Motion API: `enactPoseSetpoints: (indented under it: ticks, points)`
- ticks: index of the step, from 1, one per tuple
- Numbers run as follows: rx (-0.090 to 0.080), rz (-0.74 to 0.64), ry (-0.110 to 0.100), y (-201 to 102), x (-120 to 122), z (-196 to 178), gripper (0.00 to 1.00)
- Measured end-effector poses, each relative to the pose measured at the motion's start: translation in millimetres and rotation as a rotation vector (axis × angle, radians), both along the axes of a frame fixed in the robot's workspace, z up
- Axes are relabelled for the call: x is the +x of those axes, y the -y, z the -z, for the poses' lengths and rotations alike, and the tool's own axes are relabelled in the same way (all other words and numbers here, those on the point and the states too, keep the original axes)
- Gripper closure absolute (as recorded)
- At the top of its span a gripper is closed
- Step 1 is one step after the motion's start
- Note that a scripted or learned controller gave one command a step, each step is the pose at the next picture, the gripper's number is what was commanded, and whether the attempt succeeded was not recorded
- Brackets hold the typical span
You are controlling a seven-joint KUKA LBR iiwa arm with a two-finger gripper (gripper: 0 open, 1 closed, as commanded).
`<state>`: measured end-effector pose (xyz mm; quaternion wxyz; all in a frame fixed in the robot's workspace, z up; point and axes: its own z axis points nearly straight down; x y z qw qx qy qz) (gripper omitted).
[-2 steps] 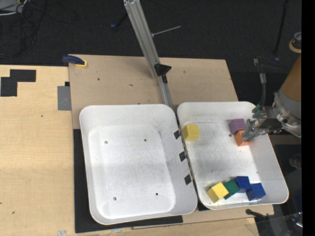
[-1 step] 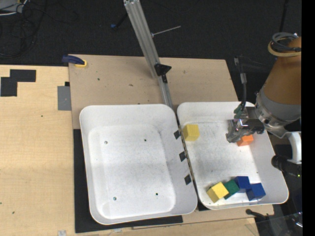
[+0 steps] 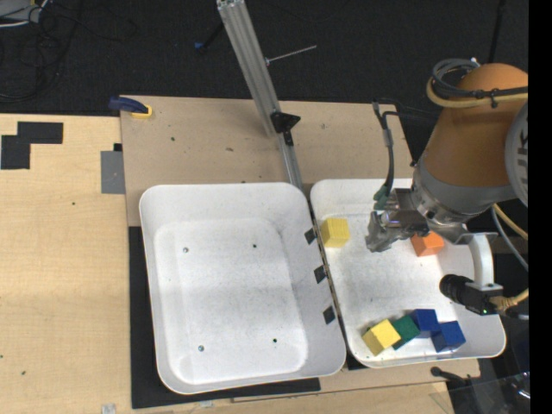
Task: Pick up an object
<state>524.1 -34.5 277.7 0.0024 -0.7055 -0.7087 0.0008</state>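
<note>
My hand (image 3: pixel 380 238) low over the right bin (image 3: pixel 345 198), finger state I cannot tell, orange block (image 3: pixel 428 244) just right of my hand, yellow block (image 3: pixel 335 232) just left of it, yellow, green and blue blocks (image 3: pixel 412 329) clustered nearer the bin's front edge

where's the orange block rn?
In the right bin, upper right part: the orange block sits just right of the tool, partly under the arm, far from the block cluster.
</note>
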Motion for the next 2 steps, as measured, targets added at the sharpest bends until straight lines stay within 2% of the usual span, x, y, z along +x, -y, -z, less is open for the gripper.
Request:
enactPoseSetpoints:
  ticks: [1, 2]
  points:
    - [0.000, 0.000, -0.002, -57.7, -2.4, 16.9, 1.00]
    - [-0.001, 0.001, -0.002, -101.9, -12.7, 37.8, 1.00]
